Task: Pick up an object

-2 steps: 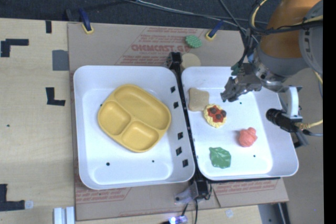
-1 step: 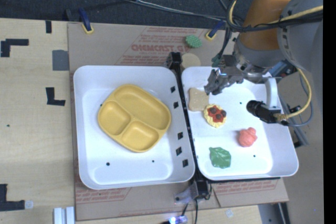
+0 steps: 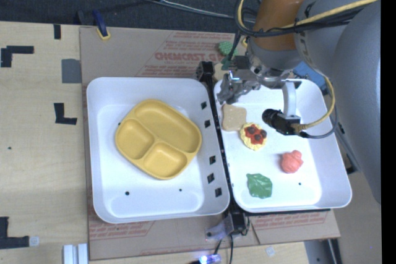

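Observation:
The right bin [image 3: 322, 195] holds a beige toast slice [image 3: 234, 117], a small pizza-like piece with red dots [image 3: 254, 136], a pink lumpy toy [image 3: 291, 161] and a green leafy piece [image 3: 260, 185]. My gripper [image 3: 233, 88] hangs at the bin's far left corner, just above the toast slice. Metal parts of the wrist crowd the fingertips. Nothing is seen between them.
A yellow divided plate [image 3: 158, 138] lies in the left bin [image 3: 102, 195]. A black divider with clips [image 3: 213, 133] runs between the bins. A green object [image 3: 226, 47] lies behind the right bin. Cables loop over the arm's orange band [image 3: 281, 0].

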`<state>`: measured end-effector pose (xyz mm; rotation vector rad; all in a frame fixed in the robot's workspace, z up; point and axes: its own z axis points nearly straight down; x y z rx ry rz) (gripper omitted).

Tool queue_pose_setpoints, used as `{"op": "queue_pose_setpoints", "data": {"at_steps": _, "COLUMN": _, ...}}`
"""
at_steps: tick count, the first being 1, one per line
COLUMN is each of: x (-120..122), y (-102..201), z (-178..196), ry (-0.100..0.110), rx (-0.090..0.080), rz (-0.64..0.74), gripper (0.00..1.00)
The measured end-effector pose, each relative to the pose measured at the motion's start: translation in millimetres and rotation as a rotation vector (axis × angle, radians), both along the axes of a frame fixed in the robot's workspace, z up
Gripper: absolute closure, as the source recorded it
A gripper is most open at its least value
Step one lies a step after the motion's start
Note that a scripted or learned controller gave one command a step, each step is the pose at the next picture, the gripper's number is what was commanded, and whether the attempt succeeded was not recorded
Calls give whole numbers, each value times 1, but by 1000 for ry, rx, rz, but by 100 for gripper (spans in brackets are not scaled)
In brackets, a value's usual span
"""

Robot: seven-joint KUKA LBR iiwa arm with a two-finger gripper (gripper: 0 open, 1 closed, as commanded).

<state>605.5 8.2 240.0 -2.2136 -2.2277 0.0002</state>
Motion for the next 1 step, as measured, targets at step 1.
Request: {"op": "queue_pose_setpoints", "data": {"at_steps": 1, "x": 13, "y": 52, "z": -16, "ry": 1, "rx": 0, "rz": 0, "gripper": 100}}
